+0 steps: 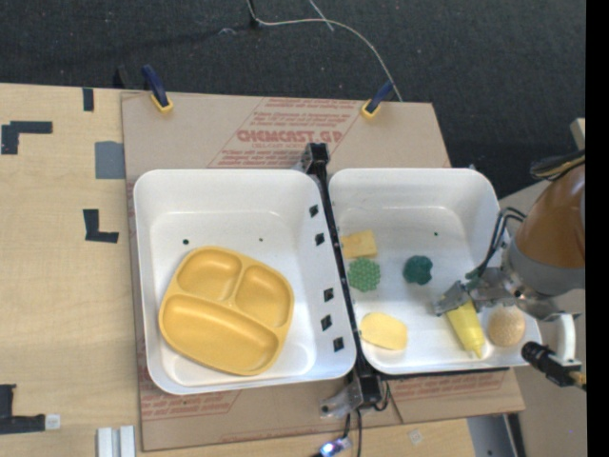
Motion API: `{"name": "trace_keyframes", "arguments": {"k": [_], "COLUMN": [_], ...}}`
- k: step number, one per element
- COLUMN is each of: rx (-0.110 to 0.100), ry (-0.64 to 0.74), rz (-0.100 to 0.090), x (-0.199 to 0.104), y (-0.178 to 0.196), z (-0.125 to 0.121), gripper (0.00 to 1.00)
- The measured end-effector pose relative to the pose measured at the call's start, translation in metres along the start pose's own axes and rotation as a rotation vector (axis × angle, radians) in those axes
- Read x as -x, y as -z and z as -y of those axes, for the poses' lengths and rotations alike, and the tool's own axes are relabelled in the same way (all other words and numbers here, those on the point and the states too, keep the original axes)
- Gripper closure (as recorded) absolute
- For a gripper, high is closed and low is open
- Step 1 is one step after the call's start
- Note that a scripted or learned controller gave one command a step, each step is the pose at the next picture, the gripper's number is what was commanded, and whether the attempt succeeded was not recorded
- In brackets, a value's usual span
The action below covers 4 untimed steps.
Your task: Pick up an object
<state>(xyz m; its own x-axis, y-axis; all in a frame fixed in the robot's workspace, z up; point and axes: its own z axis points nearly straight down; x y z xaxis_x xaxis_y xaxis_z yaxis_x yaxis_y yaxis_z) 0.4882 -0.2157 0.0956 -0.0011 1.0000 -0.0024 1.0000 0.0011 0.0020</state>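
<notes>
The right bin (476, 193) holds several small objects. A yellow block (359, 246) lies near the divider, with a green bumpy ball (363, 274) just below it. A dark teal piece (417, 270) sits mid-bin and a pale yellow disc (383, 331) lies near the front wall. At the bin's right end a yellow elongated object (466, 328) lies beside a tan ball (505, 327). My gripper (453, 301) hangs low at the upper end of the yellow elongated object, reaching in from the right. I see nothing lifted off the bin floor.
The left bin (152, 198) holds a yellow divided plate (226, 309). Black clips run down the wall between the bins (326, 255). The arm's grey body and orange band (557, 227) overhang the right bin's right rim.
</notes>
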Motion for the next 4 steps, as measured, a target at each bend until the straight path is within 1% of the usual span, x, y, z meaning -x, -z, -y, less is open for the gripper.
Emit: {"name": "trace_keyframes", "arguments": {"k": [1, 2, 3, 4], "rx": [0.001, 0.001, -0.005, -0.003], "ry": [0.000, 0.001, 0.004, 0.006], "rz": [-0.001, -0.001, -0.005, -0.004], "x": [0.000, 0.000, -0.053, -0.099], "y": [0.063, 0.107, 0.100, 0.110], "z": [-0.001, -0.003, -0.005, -0.011], "gripper": [1.00, 1.00, 1.00, 1.00]}}
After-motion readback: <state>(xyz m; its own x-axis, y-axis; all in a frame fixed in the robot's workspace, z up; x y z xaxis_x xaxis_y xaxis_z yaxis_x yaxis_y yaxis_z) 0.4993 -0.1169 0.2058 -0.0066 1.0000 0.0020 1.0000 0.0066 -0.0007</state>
